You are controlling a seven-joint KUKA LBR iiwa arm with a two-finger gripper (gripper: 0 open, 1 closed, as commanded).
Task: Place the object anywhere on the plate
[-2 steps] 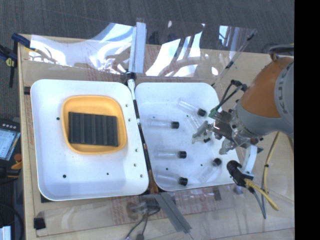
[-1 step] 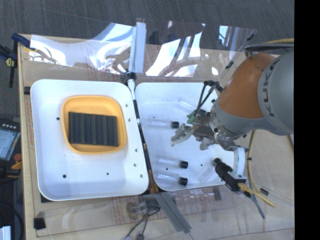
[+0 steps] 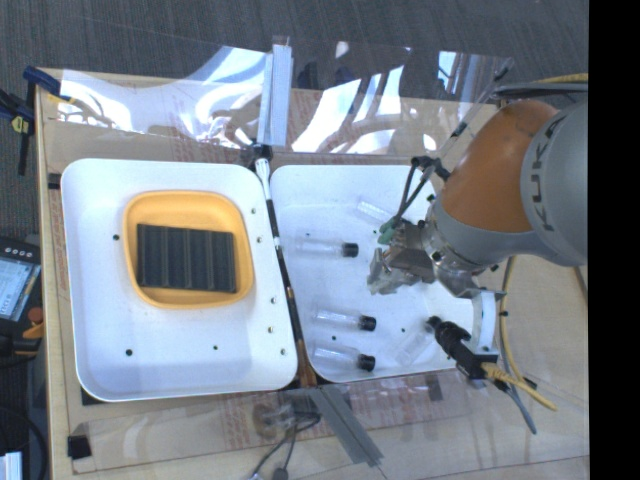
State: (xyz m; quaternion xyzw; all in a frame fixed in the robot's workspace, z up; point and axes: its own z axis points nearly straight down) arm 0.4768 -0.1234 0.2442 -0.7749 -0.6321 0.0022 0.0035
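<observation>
Claw hangs low over the right bin; can't tell how open it is. Clear black-capped tubes lie just left of and below it; yellow plate sits well left.

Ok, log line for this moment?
arm: over right bin | pincer: above tubes | plate: left bin, no tube on it | placement: not done

Glossy yellow plastic plate, smooth white bins, clear tubes.
</observation>
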